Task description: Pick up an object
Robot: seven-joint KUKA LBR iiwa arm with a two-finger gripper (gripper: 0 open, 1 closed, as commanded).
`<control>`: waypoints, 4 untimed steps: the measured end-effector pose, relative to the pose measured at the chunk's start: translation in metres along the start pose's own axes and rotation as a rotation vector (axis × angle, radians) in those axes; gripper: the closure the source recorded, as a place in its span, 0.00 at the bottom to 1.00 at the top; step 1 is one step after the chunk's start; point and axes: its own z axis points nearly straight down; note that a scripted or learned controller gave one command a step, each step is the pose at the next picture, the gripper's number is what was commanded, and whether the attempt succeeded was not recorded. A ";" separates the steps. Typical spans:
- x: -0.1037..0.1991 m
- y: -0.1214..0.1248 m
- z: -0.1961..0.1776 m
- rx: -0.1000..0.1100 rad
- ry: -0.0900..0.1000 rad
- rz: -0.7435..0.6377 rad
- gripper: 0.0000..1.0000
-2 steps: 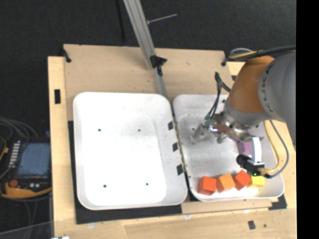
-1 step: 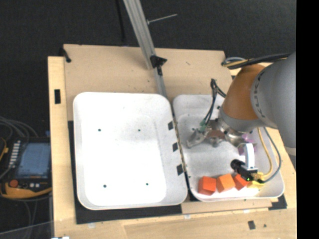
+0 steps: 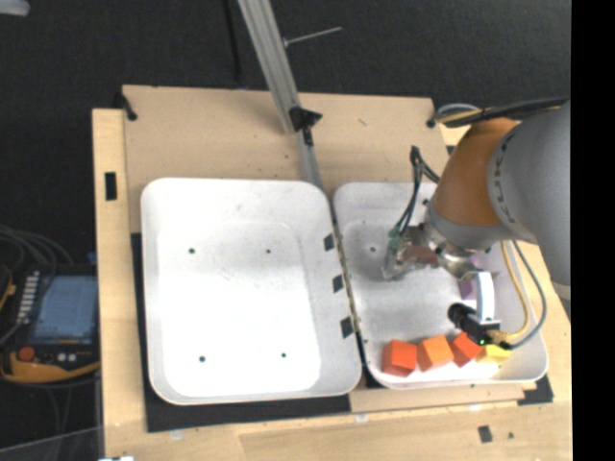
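While the arm (image 3: 500,185) hangs over the right bin (image 3: 370,209), its jaws (image 3: 399,257), whose opening I cannot tell, sit over bare floor. They risk closing on nothing, since the orange blocks (image 3: 428,353) lie well apart along the bin's near wall.

A pale wooden bench (image 3: 221,137) carries everything, its bare board showing along the far side, down the left edge and as a strip at the near edge. Directly on it lies a dark mat (image 3: 245,413), visible as a black border along the near and left sides of the bins. Two shallow white bins sit side by side, touching along their inner edges: the left bin (image 3: 235,286) is the larger, the right bin (image 3: 370,214) narrower. A slanted metal post (image 3: 279,65) rises from the far side of the bench, just above where the bins meet.
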 end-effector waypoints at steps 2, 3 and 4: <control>-0.009 0.008 -0.127 0.000 0.000 -0.014 1.00; -0.010 0.009 -0.178 0.005 0.001 -0.016 1.00; 0.034 -0.002 -0.170 0.008 0.001 -0.017 1.00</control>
